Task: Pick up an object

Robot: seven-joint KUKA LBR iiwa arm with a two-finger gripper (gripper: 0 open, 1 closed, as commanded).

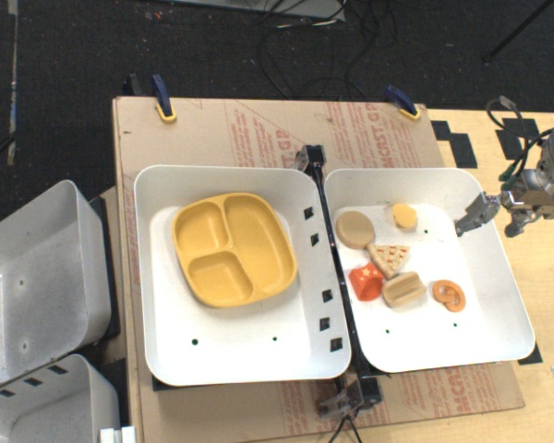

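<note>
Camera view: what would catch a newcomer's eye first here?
Probably the yellow divided plate sitting alone in the left bin. Next, the cluster of small toy foods in the middle of the right bin, and the gripper over that bin's right rim.

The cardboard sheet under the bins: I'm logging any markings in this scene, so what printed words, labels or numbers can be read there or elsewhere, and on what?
Red print on the cardboard sheet above the left bin: too blurred and turned to read.
Red print on the cardboard above the right bin: letters visible, but not legible.
Red print on the cardboard's bottom edge: unreadable.
Yellow divided plate, food pieces, bins: no text.
</note>
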